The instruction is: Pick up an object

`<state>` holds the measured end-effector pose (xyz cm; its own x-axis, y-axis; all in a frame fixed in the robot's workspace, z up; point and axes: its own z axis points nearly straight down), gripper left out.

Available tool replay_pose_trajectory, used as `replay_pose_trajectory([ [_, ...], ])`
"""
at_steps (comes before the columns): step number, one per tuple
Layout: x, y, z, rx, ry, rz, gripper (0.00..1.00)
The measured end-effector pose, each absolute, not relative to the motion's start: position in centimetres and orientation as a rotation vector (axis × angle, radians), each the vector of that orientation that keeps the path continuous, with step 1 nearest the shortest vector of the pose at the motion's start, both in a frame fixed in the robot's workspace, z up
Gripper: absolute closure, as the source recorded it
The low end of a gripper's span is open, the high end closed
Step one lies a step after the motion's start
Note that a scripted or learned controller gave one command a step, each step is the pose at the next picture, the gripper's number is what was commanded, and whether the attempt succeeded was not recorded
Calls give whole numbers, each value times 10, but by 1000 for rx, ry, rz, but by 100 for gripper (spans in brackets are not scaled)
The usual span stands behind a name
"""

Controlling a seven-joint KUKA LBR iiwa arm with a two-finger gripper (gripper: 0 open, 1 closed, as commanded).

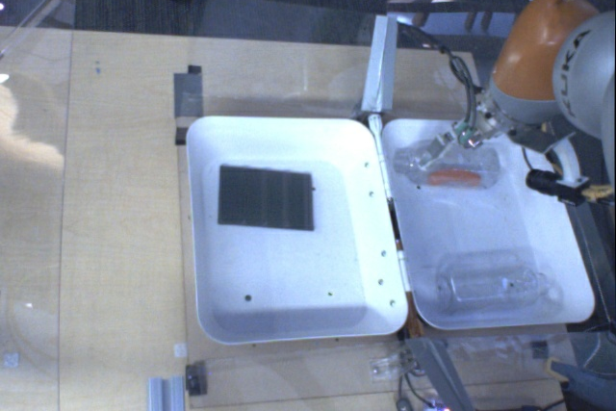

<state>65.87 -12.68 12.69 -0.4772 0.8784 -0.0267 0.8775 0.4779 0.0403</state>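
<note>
1. Left bin (207,207): a shallow white tray on the bench; a dark ribbed rectangular pad (267,198) lies flat toward its far-left corner.
2. Right bin (568,298): it sits just beside the left bin, their inner edges nearly touching.
3. Clear packet (452,166): transparent, with an orange-red item inside, it lies by the right bin's far edge.
4. Clear bottle (491,282): it lies on its side near the right bin's near edge, well apart from the packet.
5. My pincer (469,136): it hangs over the packet's far-right end; released or clenched, I cannot tell.
</note>
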Motion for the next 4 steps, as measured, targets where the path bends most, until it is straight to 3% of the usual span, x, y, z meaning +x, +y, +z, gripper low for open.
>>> replay_pose_trajectory([
  [4,657,-127,127,1476,2716,35,0],
])
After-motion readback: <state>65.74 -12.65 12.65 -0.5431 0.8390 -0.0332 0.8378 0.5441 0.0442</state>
